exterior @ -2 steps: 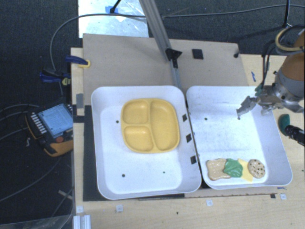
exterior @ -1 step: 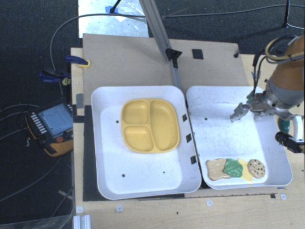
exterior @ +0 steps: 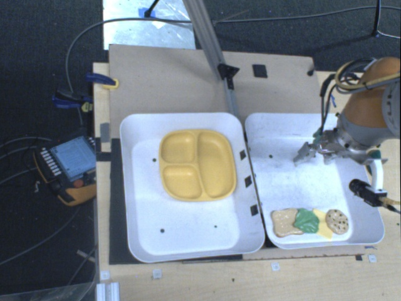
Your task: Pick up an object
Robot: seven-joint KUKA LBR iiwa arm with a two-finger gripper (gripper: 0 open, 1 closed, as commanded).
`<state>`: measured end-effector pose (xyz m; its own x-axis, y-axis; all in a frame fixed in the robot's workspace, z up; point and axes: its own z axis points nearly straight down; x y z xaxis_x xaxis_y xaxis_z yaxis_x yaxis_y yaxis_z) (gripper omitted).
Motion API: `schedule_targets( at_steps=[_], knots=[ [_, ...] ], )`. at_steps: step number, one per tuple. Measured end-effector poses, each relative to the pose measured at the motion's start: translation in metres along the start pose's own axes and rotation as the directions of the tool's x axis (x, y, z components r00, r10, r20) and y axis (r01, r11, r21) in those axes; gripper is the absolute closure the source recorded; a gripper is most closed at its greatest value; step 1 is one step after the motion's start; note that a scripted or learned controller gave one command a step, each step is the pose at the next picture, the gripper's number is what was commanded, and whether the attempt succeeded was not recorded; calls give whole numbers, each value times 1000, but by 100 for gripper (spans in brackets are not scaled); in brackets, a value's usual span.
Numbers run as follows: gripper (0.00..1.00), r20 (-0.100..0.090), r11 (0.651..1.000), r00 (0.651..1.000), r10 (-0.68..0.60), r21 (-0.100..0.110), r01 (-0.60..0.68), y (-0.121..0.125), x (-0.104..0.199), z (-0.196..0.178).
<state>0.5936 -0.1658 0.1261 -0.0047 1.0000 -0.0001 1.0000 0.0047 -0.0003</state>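
In the right bin point(exterior: 276, 174), along its near edge, lies a row of toy food. It runs from a tan bread slice point(exterior: 285, 222) through a green lettuce leaf point(exterior: 306, 220) and a yellow cheese slice point(exterior: 323, 230) to a chocolate-chip cookie point(exterior: 337, 221). My gripper point(exterior: 315, 154) hangs over the far right part of that bin, well behind the food. Its fingers are spread open and nothing is between them.
The left bin point(exterior: 144, 224) holds a yellow divided plate point(exterior: 197, 165). A slanted metal pole point(exterior: 210, 36) rises behind the bins. The arm's orange and grey wrist point(exterior: 373, 108) stands over the right bin's far right corner.
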Motion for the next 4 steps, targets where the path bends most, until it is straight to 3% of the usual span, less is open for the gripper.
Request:
schedule_targets(
  at_steps=[1,3,4],
  knots=[
    [100,2,1000,1000,0,-5,0,1,-1,-13],
    [100,2,1000,1000,0,-6,0,-1,-4,-117],
    [100,1,1000,1000,-1,-5,1,0,-4,-137]
  ],
)
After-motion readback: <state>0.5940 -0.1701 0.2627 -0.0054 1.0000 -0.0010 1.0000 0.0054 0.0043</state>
